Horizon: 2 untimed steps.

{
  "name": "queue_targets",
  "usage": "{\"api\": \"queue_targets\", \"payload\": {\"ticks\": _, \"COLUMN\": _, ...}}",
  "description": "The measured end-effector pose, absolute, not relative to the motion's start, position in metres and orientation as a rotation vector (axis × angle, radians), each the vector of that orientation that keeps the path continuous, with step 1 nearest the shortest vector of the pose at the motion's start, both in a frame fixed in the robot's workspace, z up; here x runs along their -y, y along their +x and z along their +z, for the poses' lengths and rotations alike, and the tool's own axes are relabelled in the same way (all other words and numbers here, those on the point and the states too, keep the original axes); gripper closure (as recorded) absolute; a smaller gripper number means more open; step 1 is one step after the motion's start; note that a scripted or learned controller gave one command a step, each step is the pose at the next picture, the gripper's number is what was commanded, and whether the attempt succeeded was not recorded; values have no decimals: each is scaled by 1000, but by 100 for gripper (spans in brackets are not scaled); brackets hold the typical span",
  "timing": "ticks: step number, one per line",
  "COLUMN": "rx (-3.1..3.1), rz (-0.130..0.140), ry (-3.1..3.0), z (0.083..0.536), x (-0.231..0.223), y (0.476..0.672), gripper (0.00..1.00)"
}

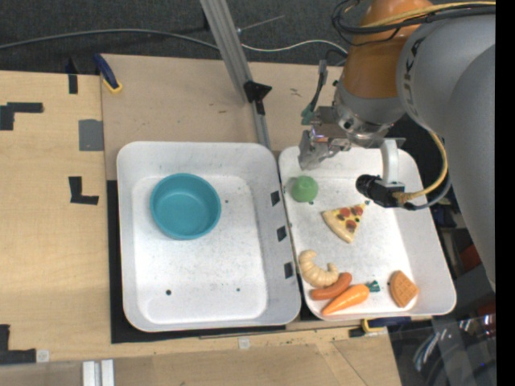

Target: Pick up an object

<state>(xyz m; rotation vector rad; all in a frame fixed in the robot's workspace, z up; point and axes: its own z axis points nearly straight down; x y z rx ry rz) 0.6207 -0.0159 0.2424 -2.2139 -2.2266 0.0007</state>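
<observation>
wooden bench (48, 240) on a dark floor, carrying two shallow white bins side by side, with black tape marks along its left edge.

arm (434, 63): grey, orange band above the wrist, reaching in from the right over the far edge of the right bin (426, 240). wrist tilted down and leftward. gripper (310, 158) hangs at the bin's far left corner, directly above and very near the green ball (303, 188). whether its tips touch the ball cannot be told, nor whether it is released or clenched; nothing is seen between them. black cable loops from the wrist across the bin's far right side.

green ball: small, round, matte green, resting on the floor of the right bin close to its left wall, near the far left corner.

right bin, other contents: pizza slice (344, 220), toy, yellow with red spots, near the middle, apart from the ball. croissant (317, 270), pale tan, curved, by the left wall toward the near edge. sausage (331, 286), red-orange, just beside the croissant on its near side. carrot (348, 297), orange with a green tip, lying along the sausage at the near edge. waffle (402, 288), orange-brown, at the near right corner, apart from the carrot.

left bin (137, 296): blue bowl (186, 206), round, upright, in the far left part.
</observation>
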Motion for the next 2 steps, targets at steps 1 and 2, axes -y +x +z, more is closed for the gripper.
{"api": "queue_targets", "payload": {"ticks": 1, "rx": 2227, "rz": 1, "ry": -2214, "z": 234, "x": -29, "y": 639, "gripper": 100}}
{"api": "queue_targets", "payload": {"ticks": 2, "rx": 2227, "rz": -1, "ry": -2214, "z": 237, "x": -76, "y": 648, "gripper": 100}}
